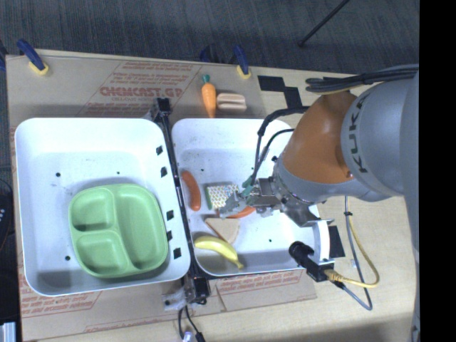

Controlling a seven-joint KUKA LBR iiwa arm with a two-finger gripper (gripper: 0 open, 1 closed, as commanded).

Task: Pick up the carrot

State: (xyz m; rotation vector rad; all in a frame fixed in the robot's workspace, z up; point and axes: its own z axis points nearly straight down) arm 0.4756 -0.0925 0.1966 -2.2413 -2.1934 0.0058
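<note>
End effector low in the right bin, directly over a slim orange piece that I take to be the carrot. Whether it is spread, pressed together or pinching the carrot: cannot tell, as the wrist hardware covers the tip. No grasp can be claimed.

Carrot lies flat on the bin floor, about mid-bin, its left end under the end effector and its right end poking out toward the arm. Lying flat and thin, it probably needs a low, close descent, which fits the present pose.

Crowding is the risk. A grater sits just left of the end effector, a bread wedge just nearer, a banana at the near wall, and a sausage further left by the divider. A stray close could catch the grater or the wedge.

A carrot-shaped toy with a green top lies on the bench beyond the far wall, beside a bun; judged not the target.

Left bin holds a green tray, well apart.
</note>
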